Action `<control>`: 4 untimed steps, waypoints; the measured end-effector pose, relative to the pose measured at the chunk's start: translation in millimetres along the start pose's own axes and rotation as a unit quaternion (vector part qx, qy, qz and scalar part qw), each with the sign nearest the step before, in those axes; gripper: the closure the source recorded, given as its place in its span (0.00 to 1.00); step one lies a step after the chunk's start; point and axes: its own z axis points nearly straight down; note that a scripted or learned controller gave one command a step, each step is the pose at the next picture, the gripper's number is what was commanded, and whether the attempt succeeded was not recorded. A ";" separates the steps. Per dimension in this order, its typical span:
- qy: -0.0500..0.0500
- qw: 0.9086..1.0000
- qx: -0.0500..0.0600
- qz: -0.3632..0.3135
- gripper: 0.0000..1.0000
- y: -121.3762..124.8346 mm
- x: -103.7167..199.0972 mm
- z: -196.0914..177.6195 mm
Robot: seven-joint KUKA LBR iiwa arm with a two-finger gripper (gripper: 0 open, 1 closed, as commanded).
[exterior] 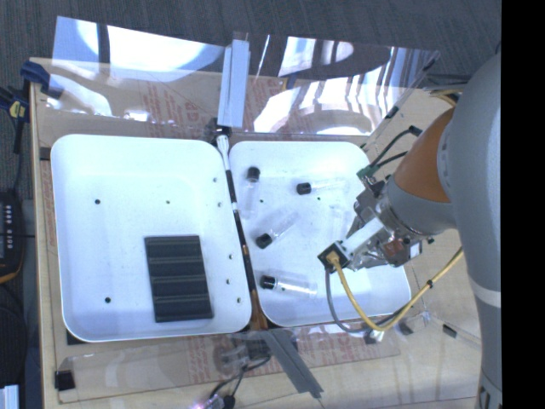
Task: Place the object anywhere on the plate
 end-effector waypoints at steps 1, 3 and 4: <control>0.000 0.999 -0.001 0.037 1.00 -25.5 84.6 67.2; 0.000 1.000 -0.002 0.010 1.00 -121.0 44.3 19.1; 0.001 0.995 -0.003 -0.096 1.00 -209.6 89.1 19.3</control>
